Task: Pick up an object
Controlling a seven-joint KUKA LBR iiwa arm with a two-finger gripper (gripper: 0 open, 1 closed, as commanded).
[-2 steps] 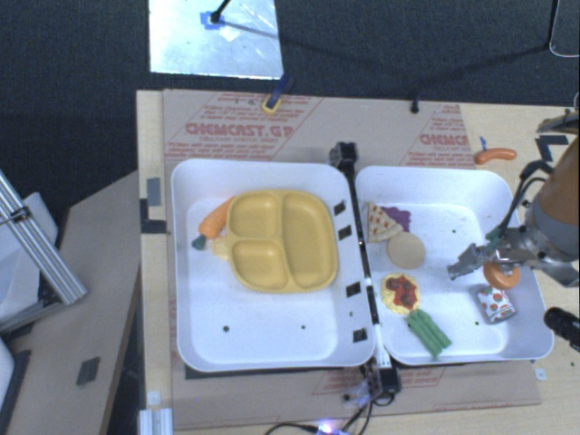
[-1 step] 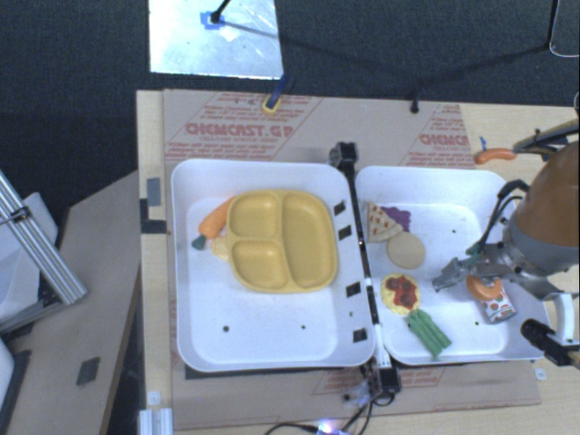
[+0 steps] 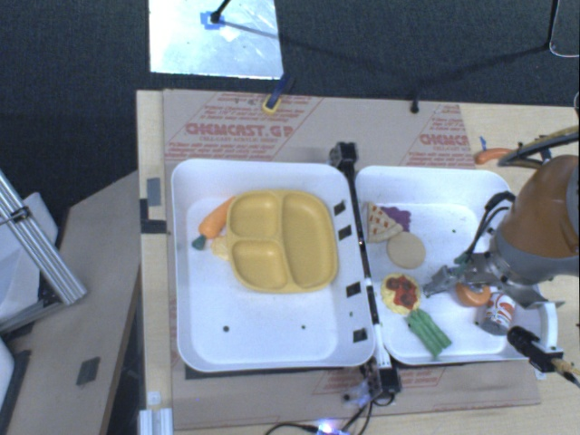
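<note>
Gripper (image 3: 458, 284) is low in the right bin (image 3: 435, 181), right over an orange toy (image 3: 471, 294) beside the small can (image 3: 497, 314). Can't tell its state or any hold. Likely going for that toy.

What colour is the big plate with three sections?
Yellow: the sectioned plastic plate in the left bin, seen from the camera view.

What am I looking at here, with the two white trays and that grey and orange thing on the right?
That is a robot arm, seen by one camera above the bench. Its tool hangs low in the right bin, by an orange toy and a small can; I cannot tell if it grips anything. That bin also holds a pizza slice, a tan disc, a green piece and more toy food. The left bin holds a yellow divided plate and a toy carrot.
</note>
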